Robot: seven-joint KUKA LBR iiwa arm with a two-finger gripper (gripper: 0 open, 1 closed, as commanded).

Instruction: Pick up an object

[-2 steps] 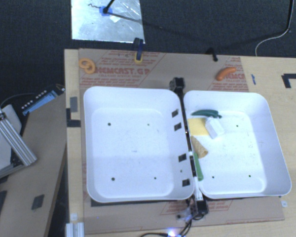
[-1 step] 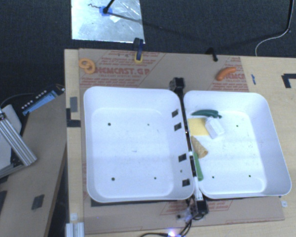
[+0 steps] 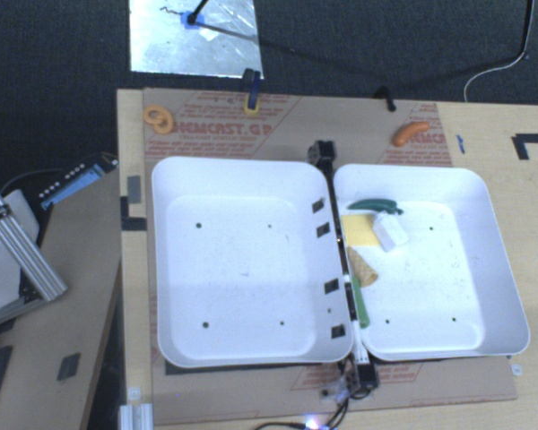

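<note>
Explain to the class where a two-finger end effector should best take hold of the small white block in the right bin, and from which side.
Probably best from straight above, closing across the short width of the white block. It lies flat and slanted, overlapping the yellow piece, with the green object close above it in the camera view. Its long sides look freest, so the fingers should straddle those.
</note>
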